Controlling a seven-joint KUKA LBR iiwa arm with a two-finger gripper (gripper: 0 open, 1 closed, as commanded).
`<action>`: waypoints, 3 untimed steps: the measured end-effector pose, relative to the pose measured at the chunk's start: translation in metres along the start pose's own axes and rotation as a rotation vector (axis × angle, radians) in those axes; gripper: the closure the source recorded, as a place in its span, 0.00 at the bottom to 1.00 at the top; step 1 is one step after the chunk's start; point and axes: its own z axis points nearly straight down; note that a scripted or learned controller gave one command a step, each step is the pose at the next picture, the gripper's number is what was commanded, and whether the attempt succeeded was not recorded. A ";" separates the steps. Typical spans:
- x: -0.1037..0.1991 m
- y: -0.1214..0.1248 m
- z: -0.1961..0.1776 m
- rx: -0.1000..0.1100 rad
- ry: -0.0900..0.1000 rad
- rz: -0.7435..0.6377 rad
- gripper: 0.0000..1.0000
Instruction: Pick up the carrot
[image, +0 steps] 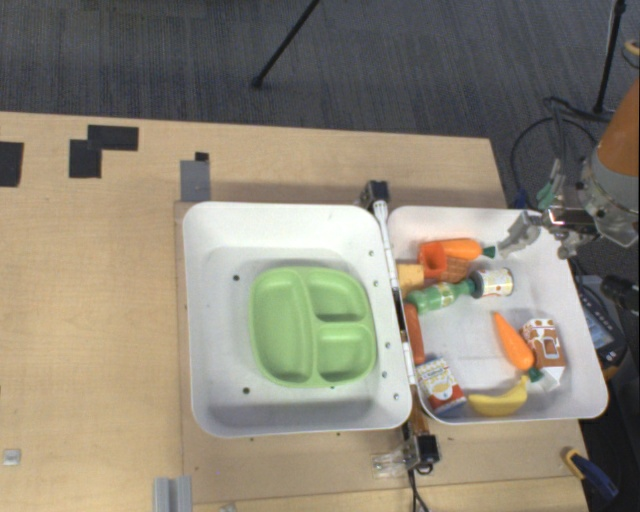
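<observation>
Orange carrot well below tool

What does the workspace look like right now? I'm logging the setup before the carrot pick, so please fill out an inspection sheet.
Surface: wooden bench bearing two white bins side by side.
Job's things: carrot lies in the right bin, untouched.
Clutter: banana, green bottle, orange cup, two small cartons share the right bin; green tray sits in the left bin.
End effector: at the right bin's far right corner, nothing seen between its fingers.
Cables: black cable at the bench's near edge.
Surroundings: grey carpet.
</observation>
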 end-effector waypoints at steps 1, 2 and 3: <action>-0.023 -0.069 0.081 0.002 0.000 0.251 0.00; 0.006 -0.066 0.152 0.000 0.001 0.221 0.00; 0.006 -0.065 0.142 -0.002 0.001 0.219 1.00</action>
